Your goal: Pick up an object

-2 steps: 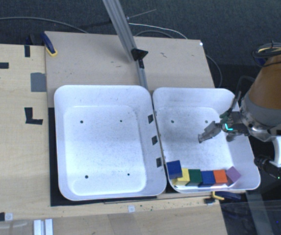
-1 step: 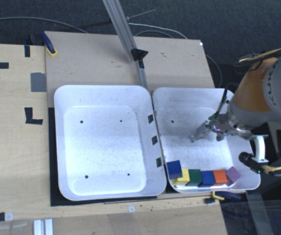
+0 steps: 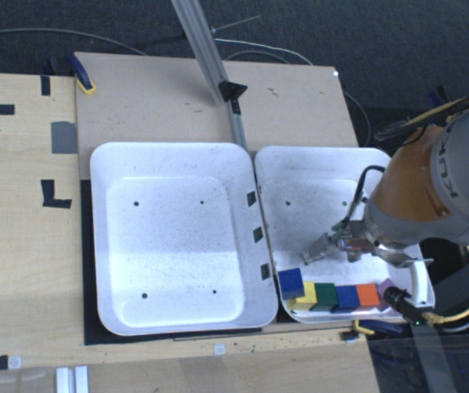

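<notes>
The gripper (image 3: 314, 252) hangs low inside the right bin (image 3: 316, 166), reaching leftward from the arm (image 3: 418, 191). Whether its jaws are apart or together cannot be told from this slanted view, and nothing shows between them. The things to pick lie in a row along the near wall of the right bin: a blue block (image 3: 290, 282) sitting on a yellow block (image 3: 304, 300), then a green block (image 3: 325, 293), a second blue block (image 3: 347, 297) and an orange block (image 3: 367, 295). The first blue block is the closest, just below and slightly left of the gripper, near but apart from it. The row runs left to right along the wall, so a short drop toward that wall looks like what the grasp needs. The left bin (image 3: 103, 219) sits beside the right bin on the bench (image 3: 152, 80).
</notes>
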Available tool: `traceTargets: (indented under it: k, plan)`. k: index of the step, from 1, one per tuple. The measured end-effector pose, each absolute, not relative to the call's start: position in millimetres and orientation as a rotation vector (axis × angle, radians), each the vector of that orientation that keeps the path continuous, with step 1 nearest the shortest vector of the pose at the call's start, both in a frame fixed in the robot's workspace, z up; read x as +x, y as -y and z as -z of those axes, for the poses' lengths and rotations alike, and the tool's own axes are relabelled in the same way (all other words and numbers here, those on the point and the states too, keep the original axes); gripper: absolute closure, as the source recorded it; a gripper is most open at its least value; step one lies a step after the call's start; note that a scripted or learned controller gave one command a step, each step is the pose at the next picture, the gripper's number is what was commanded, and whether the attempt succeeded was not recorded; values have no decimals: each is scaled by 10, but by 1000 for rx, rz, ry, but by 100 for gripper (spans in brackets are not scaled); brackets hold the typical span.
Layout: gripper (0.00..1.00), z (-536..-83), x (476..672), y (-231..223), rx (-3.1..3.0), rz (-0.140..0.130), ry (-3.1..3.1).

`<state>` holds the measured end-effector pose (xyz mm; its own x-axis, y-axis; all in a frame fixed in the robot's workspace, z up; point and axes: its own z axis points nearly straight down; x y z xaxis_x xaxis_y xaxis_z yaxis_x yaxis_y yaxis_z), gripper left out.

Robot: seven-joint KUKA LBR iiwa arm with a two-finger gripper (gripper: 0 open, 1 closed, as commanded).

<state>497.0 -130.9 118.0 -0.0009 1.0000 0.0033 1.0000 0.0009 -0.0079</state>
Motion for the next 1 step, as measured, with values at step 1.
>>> traceTargets:
  k: [1]
  plan:
    - [0,-2261,5722,1610,-2226,6,2231]
